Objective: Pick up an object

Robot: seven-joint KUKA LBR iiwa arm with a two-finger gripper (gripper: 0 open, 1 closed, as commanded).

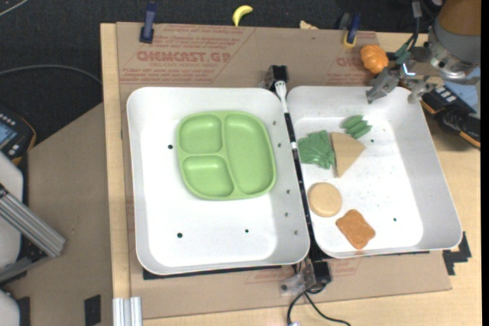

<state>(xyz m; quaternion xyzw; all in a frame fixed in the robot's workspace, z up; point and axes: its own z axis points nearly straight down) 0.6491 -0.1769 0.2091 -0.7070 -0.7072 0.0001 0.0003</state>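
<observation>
Gripper (397,82) sits at upper right of frame, over the far rim of the right bin (428,164). Fingers look spread apart, nothing between them.

Candidates are all in the right bin: green leafy piece (317,149) at its upper left, tan wedge (348,154) touching it on the right, small green piece (355,124) just above, round tan disc (325,199) lower down, orange-brown patty (356,228) near the bottom edge. Left bin (153,187) holds a green divided plate (226,155).

Judgement: these look like toy food, so light, stiff, probably smooth plastic. Disc and patty lie flat and apart from the rest; pinch across the edges. Low profile, so fingers may slip over them. Leafy piece and wedge touch, so a grab there risks dragging both.
</observation>
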